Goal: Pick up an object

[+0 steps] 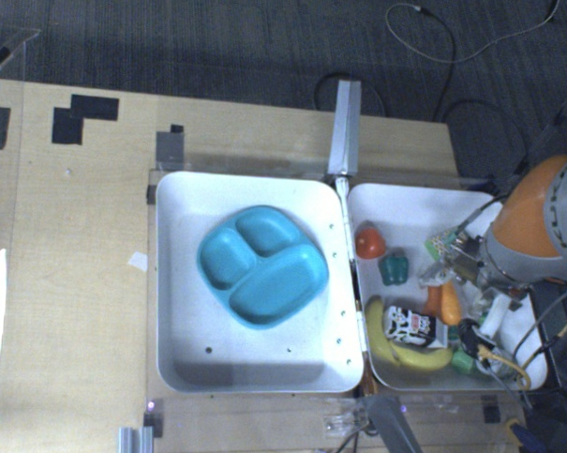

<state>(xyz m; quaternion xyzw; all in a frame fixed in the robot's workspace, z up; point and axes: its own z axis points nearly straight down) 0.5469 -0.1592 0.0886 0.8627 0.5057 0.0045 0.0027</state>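
Gripper (pixel 453 275): grip state cannot be told | crowded by carrot (pixel 448 304), banana (pixel 402 351), tomato (pixel 369 242) | blue tray (pixel 263 265) left.

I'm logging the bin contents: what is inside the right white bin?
The right bin holds a red tomato, green pepper, banana, black-and-white carton and orange piece. The arm covers its right side.

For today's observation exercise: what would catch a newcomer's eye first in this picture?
The bright blue divided plate lying alone in the left bin. Next, the orange band on the grey arm over the right bin, where a banana, a red tomato-like piece and a green piece lie.
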